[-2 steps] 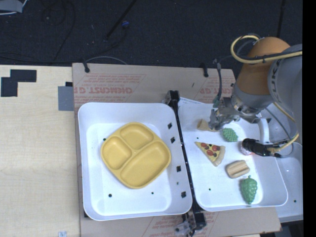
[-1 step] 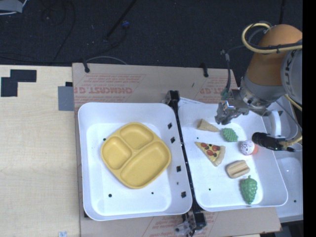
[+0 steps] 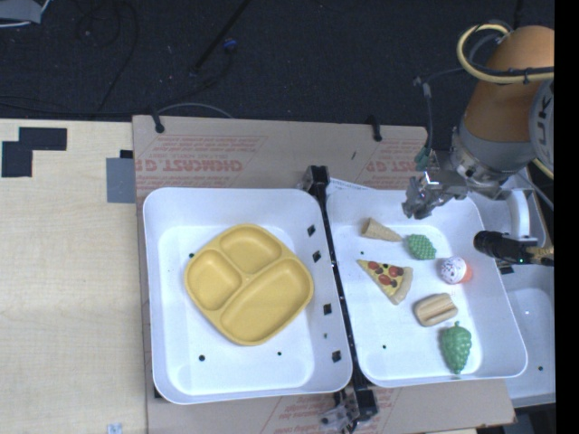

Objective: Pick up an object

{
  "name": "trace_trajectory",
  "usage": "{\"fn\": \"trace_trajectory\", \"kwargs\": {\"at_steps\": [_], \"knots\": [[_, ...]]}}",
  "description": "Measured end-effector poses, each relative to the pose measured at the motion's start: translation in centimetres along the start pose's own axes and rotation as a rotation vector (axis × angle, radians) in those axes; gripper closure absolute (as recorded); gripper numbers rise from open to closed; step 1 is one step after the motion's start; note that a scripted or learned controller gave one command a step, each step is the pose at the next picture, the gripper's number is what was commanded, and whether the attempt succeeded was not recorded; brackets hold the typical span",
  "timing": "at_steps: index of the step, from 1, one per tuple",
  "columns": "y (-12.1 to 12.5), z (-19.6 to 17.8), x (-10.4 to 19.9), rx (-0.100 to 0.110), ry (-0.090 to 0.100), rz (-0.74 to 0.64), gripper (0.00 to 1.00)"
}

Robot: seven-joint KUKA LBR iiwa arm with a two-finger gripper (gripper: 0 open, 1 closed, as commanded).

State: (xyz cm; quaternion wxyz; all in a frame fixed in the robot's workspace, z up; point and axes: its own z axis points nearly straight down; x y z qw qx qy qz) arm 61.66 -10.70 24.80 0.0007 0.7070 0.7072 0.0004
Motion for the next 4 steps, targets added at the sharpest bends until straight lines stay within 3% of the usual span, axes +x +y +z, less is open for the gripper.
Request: {"fn": "trace_trajectory", "kwargs": {"at_steps": [1, 3, 4], "knots": [[-2.4, 0.6, 3.6, 0.006, 0.002, -0.002, 1.0], [-6.4, 1.6, 14.4, 0.008, 0.002, -0.005, 1.0], [-9.7, 2.8, 19.1, 0.01, 0.002, -0.005, 1.0]]}}
